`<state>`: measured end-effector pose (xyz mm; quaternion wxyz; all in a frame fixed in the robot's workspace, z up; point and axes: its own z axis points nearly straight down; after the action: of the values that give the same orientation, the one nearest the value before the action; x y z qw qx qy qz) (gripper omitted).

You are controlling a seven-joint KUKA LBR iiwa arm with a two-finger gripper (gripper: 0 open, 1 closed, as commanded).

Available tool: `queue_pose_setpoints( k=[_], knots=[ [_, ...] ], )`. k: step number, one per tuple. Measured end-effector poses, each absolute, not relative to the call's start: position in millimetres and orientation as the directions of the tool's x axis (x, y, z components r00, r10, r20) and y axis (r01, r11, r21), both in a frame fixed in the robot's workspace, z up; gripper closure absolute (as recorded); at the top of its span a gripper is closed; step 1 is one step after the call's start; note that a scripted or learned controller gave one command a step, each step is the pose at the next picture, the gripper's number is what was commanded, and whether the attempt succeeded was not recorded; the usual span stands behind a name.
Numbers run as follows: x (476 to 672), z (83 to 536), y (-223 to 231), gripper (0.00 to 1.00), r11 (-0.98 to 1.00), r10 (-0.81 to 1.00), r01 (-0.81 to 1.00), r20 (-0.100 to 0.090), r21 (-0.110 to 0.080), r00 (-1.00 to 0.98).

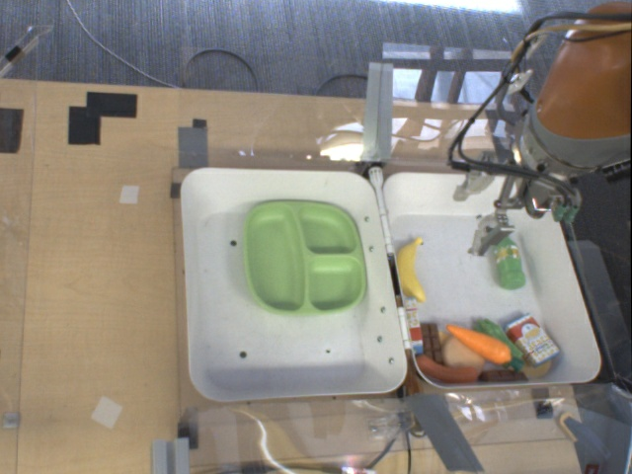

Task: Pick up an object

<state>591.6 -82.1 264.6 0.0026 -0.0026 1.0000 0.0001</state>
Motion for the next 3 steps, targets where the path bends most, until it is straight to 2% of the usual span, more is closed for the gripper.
queue_pose_setpoints(
  k=[1, 2, 3],
  knots=[
    [562.3, 138, -170, 0.0, 0.991, 0.135, 0.135, 0.007, 0.0, -0.991],
    [614.9, 89, -156, 0.0, 0.999, 0.054, 0.054, -0.014, -0.002, -0.998],
    [618.2, 173, -191, 0.0, 0.97, -0.242, -0.242, -0.011, -0.005, -0.97]
  ],
)
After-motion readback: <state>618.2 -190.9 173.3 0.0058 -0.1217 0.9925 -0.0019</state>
